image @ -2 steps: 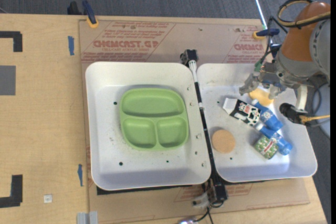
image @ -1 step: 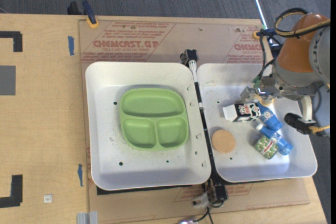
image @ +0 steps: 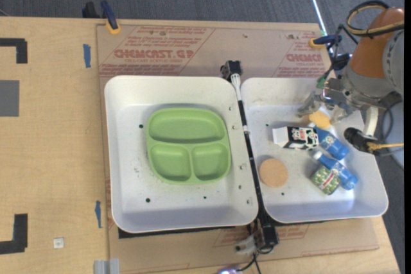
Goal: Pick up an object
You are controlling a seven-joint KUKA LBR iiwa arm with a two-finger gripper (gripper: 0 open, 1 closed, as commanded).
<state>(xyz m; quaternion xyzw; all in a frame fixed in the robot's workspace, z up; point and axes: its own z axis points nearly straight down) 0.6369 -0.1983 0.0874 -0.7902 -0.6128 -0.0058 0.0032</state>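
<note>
My gripper [image: 321,110] is over the back right part of the right bin [image: 366,205], open, with its fingers spread to either side of a small yellow-orange object [image: 319,119] that lies just below them. I cannot tell whether they touch it. Close by in the same bin lie a black-and-white box [image: 295,136], a blue bottle [image: 334,145], a second bottle with a green label [image: 331,178] and a round cork disc [image: 274,172].
The left bin [image: 125,157] holds a green divided plate [image: 189,143]. The two bins meet along a raised rim [image: 246,144]. The arm's grey wrist and orange band [image: 376,48] rise over the right bin's far right corner, with cables beside them.
</note>
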